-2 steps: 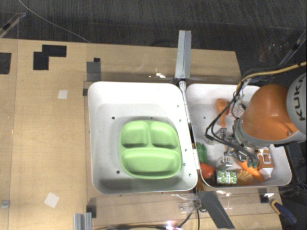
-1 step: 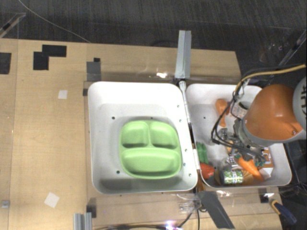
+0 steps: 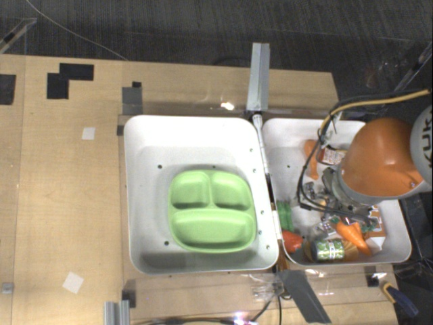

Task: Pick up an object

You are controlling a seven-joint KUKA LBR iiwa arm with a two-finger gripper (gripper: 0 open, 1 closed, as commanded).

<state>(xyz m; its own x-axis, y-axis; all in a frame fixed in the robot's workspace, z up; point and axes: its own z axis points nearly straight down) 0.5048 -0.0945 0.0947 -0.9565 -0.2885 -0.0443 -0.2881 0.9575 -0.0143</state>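
My arm's orange band (image 3: 380, 158) hangs over the right white bin (image 3: 399, 246), and my gripper (image 3: 343, 217) points down beneath it, mostly hidden by the wrist. Just below the gripper an orange carrot (image 3: 353, 234) lies tilted near the bin's front. Beside the carrot, against the front wall, a green can (image 3: 330, 250) lies on its side. A red piece (image 3: 292, 240) and a green piece (image 3: 285, 217) rest along the bin's left wall. An orange piece (image 3: 310, 147) lies farther back. I cannot see whether anything is between the gripper's tips.
The left white bin (image 3: 145, 181) holds a light green divided plate (image 3: 212, 210). A metal divider post (image 3: 257, 80) stands between the bins at the back. Black cables (image 3: 312, 181) loop from the wrist over the right bin. Wooden bench (image 3: 61, 202) extends to the left.
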